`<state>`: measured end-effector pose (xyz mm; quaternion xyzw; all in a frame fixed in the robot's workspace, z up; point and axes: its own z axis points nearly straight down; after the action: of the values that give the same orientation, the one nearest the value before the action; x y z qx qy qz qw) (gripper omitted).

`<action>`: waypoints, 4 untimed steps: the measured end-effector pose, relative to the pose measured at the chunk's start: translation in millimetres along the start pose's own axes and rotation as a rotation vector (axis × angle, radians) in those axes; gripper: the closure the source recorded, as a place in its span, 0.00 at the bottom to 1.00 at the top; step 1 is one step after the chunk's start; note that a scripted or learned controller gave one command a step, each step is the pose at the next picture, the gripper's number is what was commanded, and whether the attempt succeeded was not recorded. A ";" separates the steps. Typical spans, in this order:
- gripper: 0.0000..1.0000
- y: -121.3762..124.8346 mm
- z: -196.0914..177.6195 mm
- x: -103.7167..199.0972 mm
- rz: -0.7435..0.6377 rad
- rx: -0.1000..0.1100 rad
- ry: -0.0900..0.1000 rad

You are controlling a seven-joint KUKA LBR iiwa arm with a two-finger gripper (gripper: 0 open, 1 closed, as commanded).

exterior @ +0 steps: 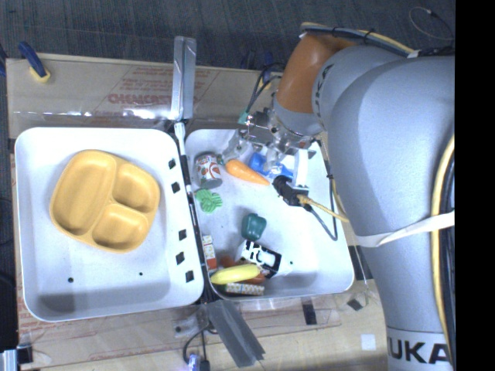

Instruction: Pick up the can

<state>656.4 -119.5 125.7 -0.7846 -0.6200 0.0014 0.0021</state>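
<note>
A: Left bin point(46, 284), shallow white plastic, is sitting in the left half of the frame. A yellow moulded tray with three compartments point(104, 199) is lying in its upper middle, tilted.

B: And the right-hand white bin point(329, 273)?

A: Along its left wall, near the top, the small round can with a printed red-and-white label point(207, 168) is lying apart from the gripper. Just right of it, touching or nearly so, an orange carrot-shaped toy point(247, 172) is pointing down-right. Below the can, a green leafy plastic piece point(208, 201). Lower centre: a dark teal cup-like object point(254, 226), then a black-and-white printed item point(261, 256), and a yellow banana-shaped toy point(236, 273) at the bottom edge.

B: Gripper?

A: The grey two-finger gripper point(267, 151) is hanging at the bin's upper middle, over a blue object point(259, 163), right of the can. Fingers are lost in clutter; cannot tell whether spread or closed.
</note>
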 end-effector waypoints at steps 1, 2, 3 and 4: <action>0.00 -1.7 22.3 18.5 0.083 -0.013 -0.009; 0.00 0.2 22.2 21.4 0.168 -0.020 -0.001; 0.00 -7.8 21.8 22.4 0.150 -0.025 0.000; 0.00 -36.4 33.7 21.1 0.264 0.000 0.000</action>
<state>625.7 -90.5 92.3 -0.8594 -0.5113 0.0015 0.0020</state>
